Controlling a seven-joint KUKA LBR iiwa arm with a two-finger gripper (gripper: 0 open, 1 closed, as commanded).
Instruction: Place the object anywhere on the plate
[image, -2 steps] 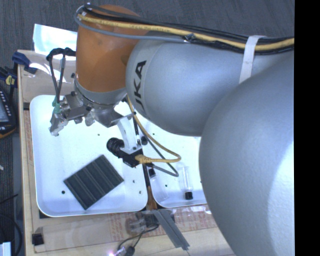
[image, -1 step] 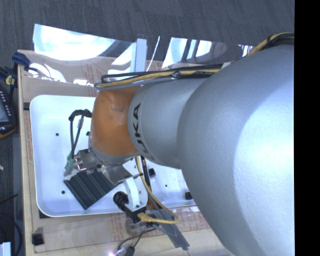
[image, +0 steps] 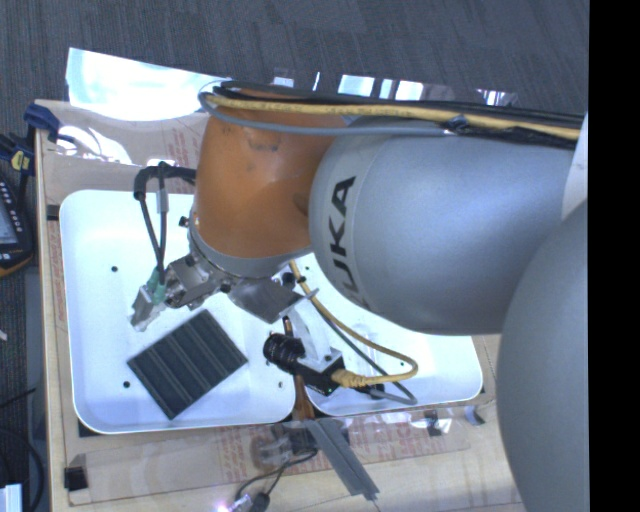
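Task not done, judged from how things lie now: the dark plate (image: 187, 362) lies flat in the bin on the view's left (image: 90, 260) and its visible top carries nothing. The gripper (image: 150, 305) hangs low over that bin's white floor, just beside the plate's upper left edge and not over it. A small pale-green bit (image: 155, 291) sits at the gripper's tip. This may be the object, but I cannot tell whether it is gripped, merely touched, or part of the tool itself (too small and half in shadow). Clenched or released: cannot tell from here. What seems left is a short carry toward the plate and a set-down, if the thing is in fact held. Materials: the plate is a matte charcoal rectangle, ribbed in parallel grooves along its length, turned at a slant to the bin walls. The bin is a smooth, glossy white tray with rounded corners and a shallow rim. The second bin (image: 450, 385) is mostly hidden under the arm (image: 430, 230), whose casing is smooth grey and bulbous. The orange band (image: 250, 190) above the wrist looks scuffed and dull. A thin black cable (image: 150, 215) loops down to the tool, and a yellow cable (image: 350, 340) curls beneath the wrist. The bench (image: 200, 450) is pale, worn wood
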